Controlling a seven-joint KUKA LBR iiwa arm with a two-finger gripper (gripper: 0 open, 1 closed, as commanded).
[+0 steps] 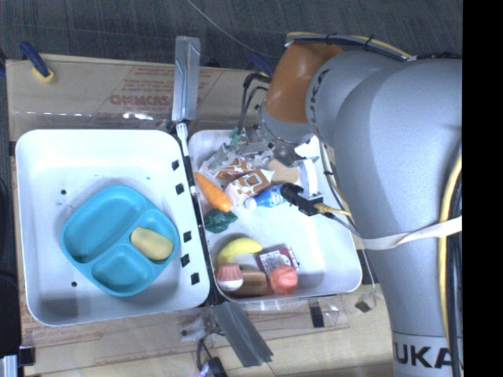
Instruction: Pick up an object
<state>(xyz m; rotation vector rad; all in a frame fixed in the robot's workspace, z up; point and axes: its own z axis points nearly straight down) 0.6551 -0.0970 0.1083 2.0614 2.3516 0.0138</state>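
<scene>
Several items crowd the right bin (346, 265): a carrot (213, 192) lying diagonally, top-left to lower-right, beside snack packets (245, 181), with a banana (238, 249) nearer the front. The left bin (35, 210) holds a blue divided plate (102, 234) bearing a yellow potato-like piece (152, 243). The grey arm (377, 132) bends down over the right bin's far end, its gripper (250, 141) among the packets, grip state impossible to tell.

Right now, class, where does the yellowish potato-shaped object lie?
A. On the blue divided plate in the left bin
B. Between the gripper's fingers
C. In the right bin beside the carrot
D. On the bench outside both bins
A: the yellowish object sits in one compartment of the blue divided plate, which rests in the left bin.
</scene>
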